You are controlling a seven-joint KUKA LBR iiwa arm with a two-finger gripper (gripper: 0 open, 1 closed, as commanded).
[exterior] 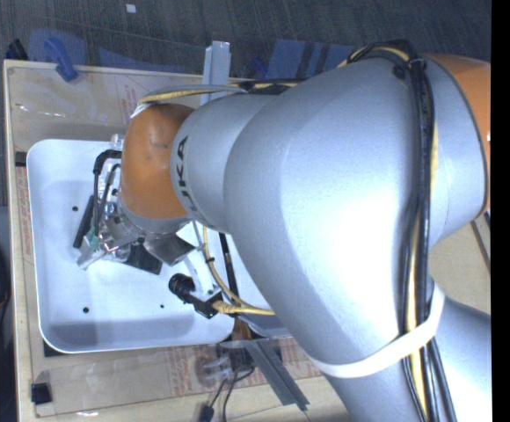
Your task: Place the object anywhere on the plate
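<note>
My gripper (95, 240) hangs low over the left white bin (53, 200), near its middle, under the orange wrist band (154, 170). The gripper body is dark with wires and a grey metal piece at its tip, close to the bin floor. The big grey arm (343, 218) crosses the view from the right and hides the right bin and whatever lies beneath it.
The bin's floor shows bare white around the gripper, toward the left wall and the near wall (105, 337). A black cable connector (185, 288) dangles by the wrist. The wooden bench edge (13, 148) runs along the left.
</note>
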